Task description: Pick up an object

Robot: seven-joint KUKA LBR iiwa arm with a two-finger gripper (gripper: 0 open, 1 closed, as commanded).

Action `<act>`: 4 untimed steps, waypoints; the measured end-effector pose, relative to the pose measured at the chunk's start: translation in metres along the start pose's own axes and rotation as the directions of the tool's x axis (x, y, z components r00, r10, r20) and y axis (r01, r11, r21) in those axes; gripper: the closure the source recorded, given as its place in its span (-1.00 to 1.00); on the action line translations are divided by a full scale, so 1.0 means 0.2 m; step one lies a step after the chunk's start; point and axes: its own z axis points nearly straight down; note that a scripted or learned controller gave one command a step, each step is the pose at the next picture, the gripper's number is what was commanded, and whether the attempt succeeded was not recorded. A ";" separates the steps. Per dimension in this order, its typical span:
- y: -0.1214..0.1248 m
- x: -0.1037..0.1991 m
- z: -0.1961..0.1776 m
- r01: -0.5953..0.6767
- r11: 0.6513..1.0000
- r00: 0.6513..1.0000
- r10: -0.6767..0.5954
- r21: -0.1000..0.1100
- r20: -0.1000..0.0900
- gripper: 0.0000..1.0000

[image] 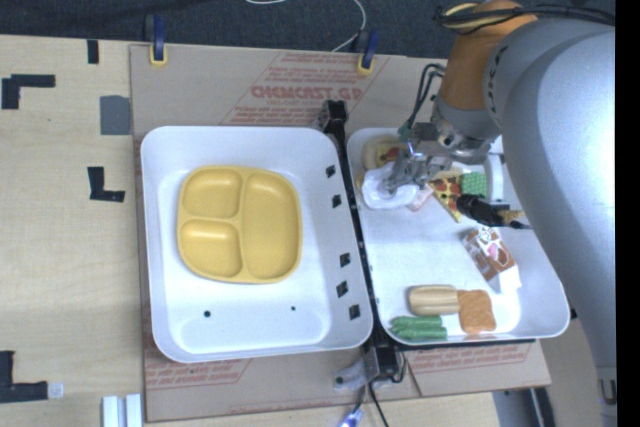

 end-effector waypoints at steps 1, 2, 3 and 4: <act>0.01 0.00 0.00 0.000 1.000 1.000 0.000 -0.010 0.003 -1.00; 0.03 -0.14 0.06 0.014 0.999 1.000 -0.015 -0.029 -0.025 -1.00; 0.04 -0.31 -0.40 0.000 0.997 1.000 -0.001 -0.080 -0.007 -1.00; 0.06 -0.09 0.07 0.006 0.998 1.000 -0.007 -0.070 -0.004 -1.00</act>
